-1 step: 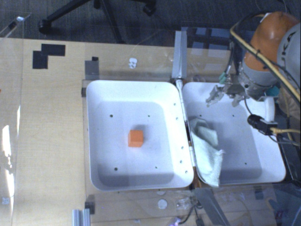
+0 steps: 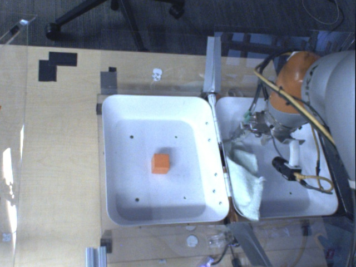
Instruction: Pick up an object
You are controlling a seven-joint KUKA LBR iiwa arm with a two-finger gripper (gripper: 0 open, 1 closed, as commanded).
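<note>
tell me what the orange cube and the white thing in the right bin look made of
Orange cube: probably foam or plastic, with flat matte faces and no glare. White thing: looks like soft cloth, rumpled and draped in folds against the right bin wall.

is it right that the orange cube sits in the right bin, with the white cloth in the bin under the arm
Not quite. The camera view shows the orange cube in the left bin, near its middle. The rest holds: the white cloth lies in the right bin, the one under the arm.
</note>
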